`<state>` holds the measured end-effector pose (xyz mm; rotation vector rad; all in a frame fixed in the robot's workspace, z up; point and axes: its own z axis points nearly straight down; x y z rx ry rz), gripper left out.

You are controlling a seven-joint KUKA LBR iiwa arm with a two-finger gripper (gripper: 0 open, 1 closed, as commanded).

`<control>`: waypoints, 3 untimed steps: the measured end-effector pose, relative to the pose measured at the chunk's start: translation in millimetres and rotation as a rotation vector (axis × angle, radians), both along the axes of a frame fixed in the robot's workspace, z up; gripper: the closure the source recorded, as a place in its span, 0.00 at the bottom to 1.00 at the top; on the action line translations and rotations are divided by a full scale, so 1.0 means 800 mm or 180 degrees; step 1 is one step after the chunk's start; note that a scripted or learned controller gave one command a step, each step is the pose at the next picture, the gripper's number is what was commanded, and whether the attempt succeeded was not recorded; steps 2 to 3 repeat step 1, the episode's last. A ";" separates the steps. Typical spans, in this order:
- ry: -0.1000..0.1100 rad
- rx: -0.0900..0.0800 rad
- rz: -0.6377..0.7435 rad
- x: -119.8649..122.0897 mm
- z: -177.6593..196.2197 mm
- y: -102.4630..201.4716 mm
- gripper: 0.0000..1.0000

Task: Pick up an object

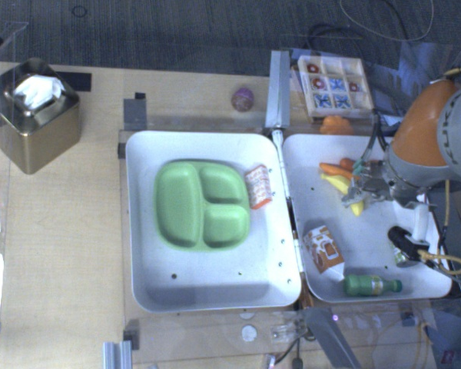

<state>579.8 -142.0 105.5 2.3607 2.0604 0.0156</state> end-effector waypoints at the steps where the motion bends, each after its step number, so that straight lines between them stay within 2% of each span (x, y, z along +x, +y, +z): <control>1: 0.0014 -0.0004 0.0322 0.015 0.097 0.055 1.00; 3: 0.0014 -0.0004 0.0322 0.015 0.097 0.055 1.00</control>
